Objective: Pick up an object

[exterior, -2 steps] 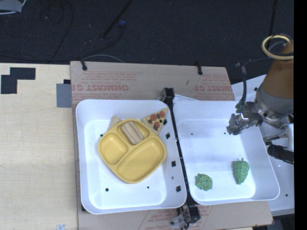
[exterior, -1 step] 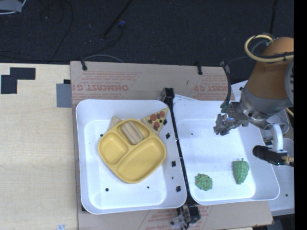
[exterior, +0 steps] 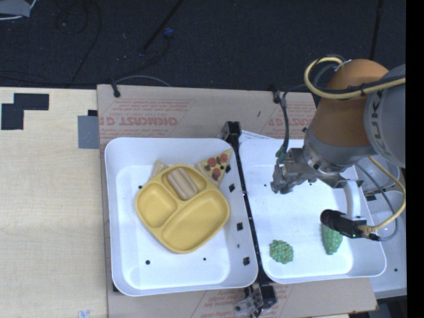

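Objects for picking, right bin (exterior: 311, 273): one round green knobbly lump (exterior: 281, 251), low near the front wall, left of centre; one longer green piece (exterior: 332, 240) further right, upright-ish, partly covered by a black part of the arm's cabling; the two lie well apart from each other and neither touches the bin wall as far as I can see

Gripper (exterior: 281, 181): hanging over the upper left part of the right bin, near the divider, well apart from both green pieces; dark metal, seen from above at a slant; nothing visible between its fingers; whether they stand wide or narrow I cannot tell from here

Arm (exterior: 344, 111): grey with an orange section above the wrist, coming in from the right, yellow hose looped over the top, cables trailing down across the right side of the bin

Left bin (exterior: 126, 270): holds a yellow divided tray (exterior: 189, 217), three compartments, set at a tilt across the middle; a tan ridged piece (exterior: 181, 181), like a bread slice, lying in the tray's upper compartment; a pizza-slice toy (exterior: 216, 165) with red spots just beside the tray's upper right edge, pointing toward the divider

Bench: cardboard sheet (exterior: 165, 114) under both bins with reversed red print; pale wooden surface (exterior: 46, 211) to the left carrying black and grey patches; dark floor with cables behind
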